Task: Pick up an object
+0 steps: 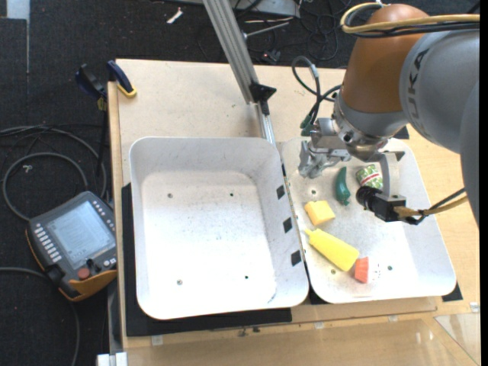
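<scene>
The grey arm's wrist with its orange band (385,44) looms closest to the lens, over the right bin (427,258). Below it the gripper (324,158) hangs above the bin's upper left corner; how wide it stands cannot be told, and nothing visible sits in it. Just at its 4 o'clock lies a dark green pepper-shaped piece (342,187), beside a green-and-white round object (370,176). Further toward 6 o'clock rest a yellow block (320,213), then a yellow bottle with a red cap (335,252). At 8 o'clock is the left bin (152,155).
</scene>
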